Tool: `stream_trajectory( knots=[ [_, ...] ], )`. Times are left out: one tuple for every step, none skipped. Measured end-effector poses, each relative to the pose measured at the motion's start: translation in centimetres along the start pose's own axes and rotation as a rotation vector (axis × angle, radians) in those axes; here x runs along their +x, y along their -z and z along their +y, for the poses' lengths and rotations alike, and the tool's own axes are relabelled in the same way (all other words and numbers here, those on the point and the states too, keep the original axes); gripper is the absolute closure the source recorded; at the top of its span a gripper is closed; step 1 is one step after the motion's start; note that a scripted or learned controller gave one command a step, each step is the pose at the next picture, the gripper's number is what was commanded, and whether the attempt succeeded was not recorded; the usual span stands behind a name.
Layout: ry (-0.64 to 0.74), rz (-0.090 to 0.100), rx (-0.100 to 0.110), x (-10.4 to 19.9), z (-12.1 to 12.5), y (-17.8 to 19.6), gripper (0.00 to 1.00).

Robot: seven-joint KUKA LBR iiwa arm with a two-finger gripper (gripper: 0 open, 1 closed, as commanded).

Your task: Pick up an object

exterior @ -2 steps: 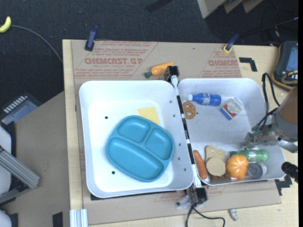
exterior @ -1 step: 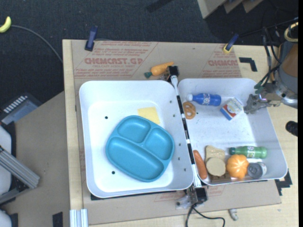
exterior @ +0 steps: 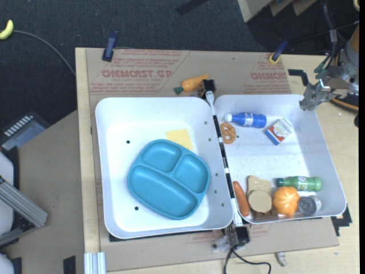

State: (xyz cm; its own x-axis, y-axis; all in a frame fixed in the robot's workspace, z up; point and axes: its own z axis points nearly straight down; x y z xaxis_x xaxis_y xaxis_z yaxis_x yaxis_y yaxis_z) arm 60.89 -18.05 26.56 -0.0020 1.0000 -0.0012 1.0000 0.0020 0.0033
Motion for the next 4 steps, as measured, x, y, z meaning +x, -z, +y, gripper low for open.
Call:
stream_trajectory(
  knots=[
    [0.0,0.002,0.005,8.3,-3.3,-2.8,1.0],
    [-0.001,0.001,0.004,8.3,-3.3,-2.8,0.0],
    [-0.003,0.0,0.005,3.4,-4.7,-7.1,0.0],
    [-0.002,-0.001,-0.002,0.9,-12.9,-14.7,0.0]
  ],
)
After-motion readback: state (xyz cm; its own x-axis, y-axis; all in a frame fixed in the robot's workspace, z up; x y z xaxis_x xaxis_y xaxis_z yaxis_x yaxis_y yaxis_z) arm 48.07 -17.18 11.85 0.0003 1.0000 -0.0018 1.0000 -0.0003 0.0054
